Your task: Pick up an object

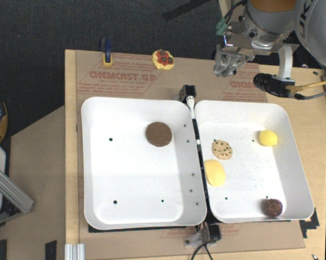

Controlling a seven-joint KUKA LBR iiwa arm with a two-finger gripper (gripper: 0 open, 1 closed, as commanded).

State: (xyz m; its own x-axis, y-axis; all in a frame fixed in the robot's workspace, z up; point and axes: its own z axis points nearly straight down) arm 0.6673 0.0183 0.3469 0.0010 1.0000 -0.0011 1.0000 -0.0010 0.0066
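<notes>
Your bench is a tan board printed with red lettering, set on dark carpet, with two white bins side by side. The left bin holds a brown cookie toward 12 o'clock. The right bin holds a chip cookie, a yellow oval, a yellow ball at 2 o'clock and a dark cookie at 5 o'clock. The gripper hangs above the board beyond the right bin; whether it is apart or together, you cannot tell.
</notes>
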